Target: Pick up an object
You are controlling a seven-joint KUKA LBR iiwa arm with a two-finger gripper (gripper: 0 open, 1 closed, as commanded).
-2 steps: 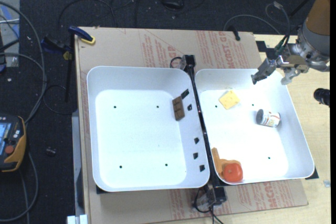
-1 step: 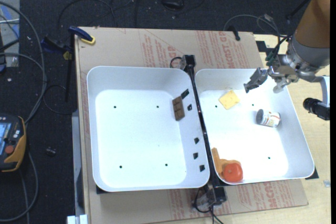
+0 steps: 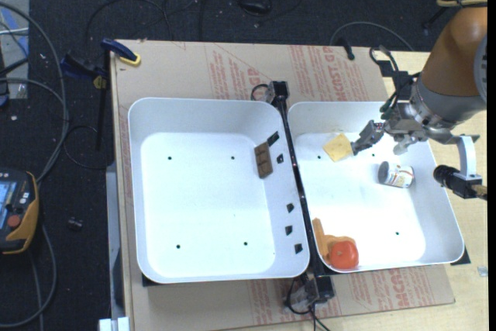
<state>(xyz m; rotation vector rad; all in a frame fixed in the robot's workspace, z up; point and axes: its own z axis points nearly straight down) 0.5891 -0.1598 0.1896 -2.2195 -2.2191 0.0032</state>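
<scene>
My gripper (image 3: 385,142) hangs over the upper part of the right bin (image 3: 434,205), open, with nothing between its fingers. Its left finger (image 3: 364,140) reaches down next to a flat yellow wedge (image 3: 337,147). A small white can (image 3: 396,175) lies on its side just below the gripper. At the bin's near left corner sit a red tomato-like ball (image 3: 344,253) and an orange carrot-like piece (image 3: 318,232). A brown chocolate-like bar (image 3: 264,161) leans on the right wall of the left bin (image 3: 155,136).
The arm's orange band (image 3: 457,50) and grey wrist come in from the upper right. A black and white fitting (image 3: 459,174) sits at the right bin's right rim. Cables and a blue-yellow clamp (image 3: 120,52) lie beyond the cardboard base.
</scene>
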